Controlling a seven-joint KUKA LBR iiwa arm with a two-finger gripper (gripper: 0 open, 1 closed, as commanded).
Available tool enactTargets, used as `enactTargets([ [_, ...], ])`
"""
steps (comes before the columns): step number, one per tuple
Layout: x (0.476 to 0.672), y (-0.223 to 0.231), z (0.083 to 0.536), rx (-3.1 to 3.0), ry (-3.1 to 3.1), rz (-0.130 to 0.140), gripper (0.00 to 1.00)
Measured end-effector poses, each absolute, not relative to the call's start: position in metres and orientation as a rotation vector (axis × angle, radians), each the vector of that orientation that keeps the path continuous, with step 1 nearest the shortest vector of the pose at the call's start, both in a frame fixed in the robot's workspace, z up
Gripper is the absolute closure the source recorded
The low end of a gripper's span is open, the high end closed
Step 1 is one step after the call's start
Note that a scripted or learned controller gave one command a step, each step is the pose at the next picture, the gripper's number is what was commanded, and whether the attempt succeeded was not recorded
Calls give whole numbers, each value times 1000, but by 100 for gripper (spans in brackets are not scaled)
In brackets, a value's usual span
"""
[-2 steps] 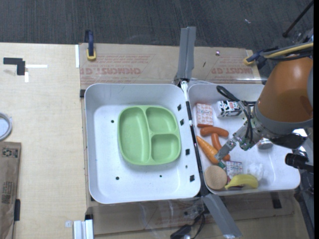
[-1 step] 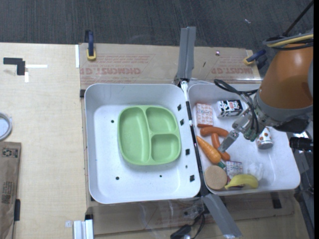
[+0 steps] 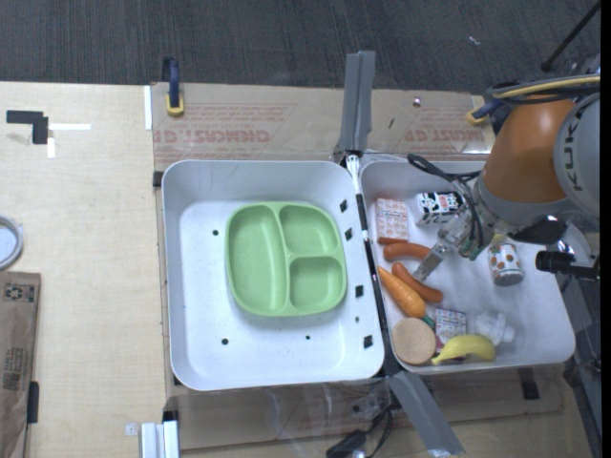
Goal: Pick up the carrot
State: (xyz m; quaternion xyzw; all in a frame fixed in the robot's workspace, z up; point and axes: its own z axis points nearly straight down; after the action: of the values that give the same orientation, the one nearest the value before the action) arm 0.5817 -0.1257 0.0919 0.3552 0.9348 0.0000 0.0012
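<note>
The carrot [image 3: 402,293] is an orange tapered piece lying slantwise in the left part of the right bin [image 3: 549,327], near the wall between the bins. A shorter red-orange piece [image 3: 418,283] lies along its right side, and another red-orange piece [image 3: 406,250] lies just above. My gripper [image 3: 429,262] reaches down from the orange-banded arm [image 3: 530,156] and hangs just right of and above the carrot's upper end, close over the shorter red-orange piece. Nothing is seen held in it.
The right bin also holds a pink wafer packet [image 3: 391,219], a cow-pattern carton [image 3: 439,204], a small spotted cup [image 3: 505,263], a banana [image 3: 465,349], a round tan disc [image 3: 414,342] and a small packet [image 3: 449,322]. A green divided plate [image 3: 286,258] lies in the left bin [image 3: 191,351].
</note>
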Motion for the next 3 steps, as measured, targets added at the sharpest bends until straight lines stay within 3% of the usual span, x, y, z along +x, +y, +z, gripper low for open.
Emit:
enactTargets([
  [1,582,-126,102,1118,2930,1,100],
  [2,549,-95,161,1577,2717,-1,100],
  [3,546,-90,191,2127,2312,-4,100],
])
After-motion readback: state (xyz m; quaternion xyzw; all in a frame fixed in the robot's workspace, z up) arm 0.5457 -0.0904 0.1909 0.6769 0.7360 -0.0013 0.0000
